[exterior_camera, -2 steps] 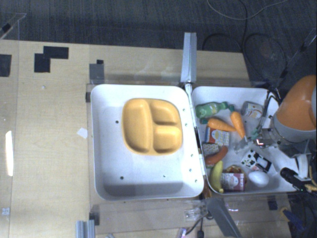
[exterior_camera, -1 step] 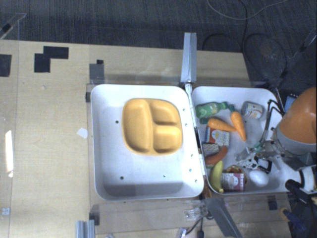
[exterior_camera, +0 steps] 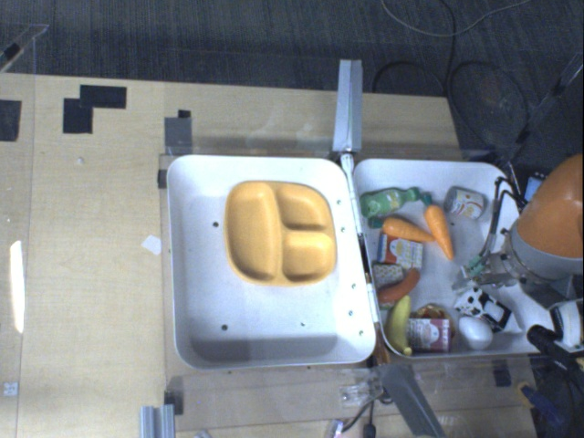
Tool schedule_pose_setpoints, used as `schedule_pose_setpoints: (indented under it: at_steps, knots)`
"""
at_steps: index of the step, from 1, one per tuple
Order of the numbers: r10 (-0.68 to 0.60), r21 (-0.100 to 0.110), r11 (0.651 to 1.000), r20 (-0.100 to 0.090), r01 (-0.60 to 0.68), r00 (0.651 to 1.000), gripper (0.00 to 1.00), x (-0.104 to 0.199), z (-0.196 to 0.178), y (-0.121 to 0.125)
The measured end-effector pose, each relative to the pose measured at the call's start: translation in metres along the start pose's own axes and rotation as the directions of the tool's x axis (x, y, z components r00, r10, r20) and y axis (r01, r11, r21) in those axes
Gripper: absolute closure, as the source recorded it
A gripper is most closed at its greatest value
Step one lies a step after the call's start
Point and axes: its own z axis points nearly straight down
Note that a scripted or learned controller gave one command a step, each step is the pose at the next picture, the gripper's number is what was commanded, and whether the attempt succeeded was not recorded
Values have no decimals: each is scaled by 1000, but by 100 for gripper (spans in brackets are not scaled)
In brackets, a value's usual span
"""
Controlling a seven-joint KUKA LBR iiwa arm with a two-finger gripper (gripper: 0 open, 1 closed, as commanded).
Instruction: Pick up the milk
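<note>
1. Milk (exterior_camera: 481,307), cow-print carton, lies at 5 o'clock in rt bin (exterior_camera: 470,240), touching a white egg (exterior_camera: 475,332) at its 6
2. Gripper (exterior_camera: 482,276) hangs just at milk's 12; open or closed, can't tell
3. Risks: egg crowds carton, so a grab may nip egg instead or knock milk over; bin wall close at 3 o'clock leaves little room
</note>
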Motion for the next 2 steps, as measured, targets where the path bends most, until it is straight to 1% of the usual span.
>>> schedule_pose_setpoints:
  at_steps: [1, 2]
  knots:
    - [49, 16, 999, -1, -49, 999, 100, 63, -87, 10]
    - [149, 17, 989, 1, -149, 989, 100, 36, -108, 1]
